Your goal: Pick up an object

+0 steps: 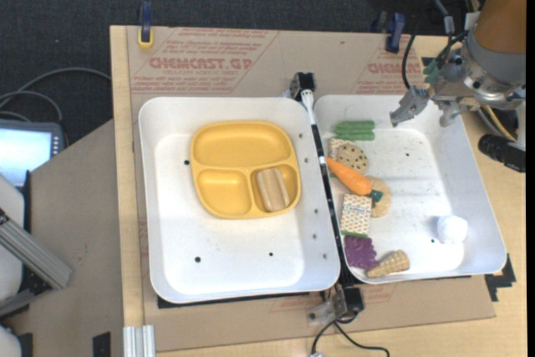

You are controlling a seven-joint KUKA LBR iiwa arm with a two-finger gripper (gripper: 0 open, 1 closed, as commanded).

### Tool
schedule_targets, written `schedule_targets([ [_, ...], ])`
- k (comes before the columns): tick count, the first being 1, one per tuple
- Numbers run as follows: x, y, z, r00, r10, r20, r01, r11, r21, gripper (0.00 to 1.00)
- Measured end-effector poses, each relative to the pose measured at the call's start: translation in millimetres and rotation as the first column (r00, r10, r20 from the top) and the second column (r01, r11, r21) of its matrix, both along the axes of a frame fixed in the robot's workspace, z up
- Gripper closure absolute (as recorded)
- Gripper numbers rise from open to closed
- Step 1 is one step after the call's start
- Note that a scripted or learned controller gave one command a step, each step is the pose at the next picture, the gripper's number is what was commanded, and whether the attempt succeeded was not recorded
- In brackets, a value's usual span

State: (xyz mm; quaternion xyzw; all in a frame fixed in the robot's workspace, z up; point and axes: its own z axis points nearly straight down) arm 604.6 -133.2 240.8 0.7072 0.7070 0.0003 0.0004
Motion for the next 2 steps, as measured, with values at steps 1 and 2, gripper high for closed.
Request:
schedule_targets([
  [1,52.1,6.2,-134.8,1.0,0.003,-0.007,-0.003,1.0,0.002,0.0],
  [2,-12.1,31.4,-149.4,1.0,-0.004,0.018,0.004,1.0,-0.003,0.0],
])
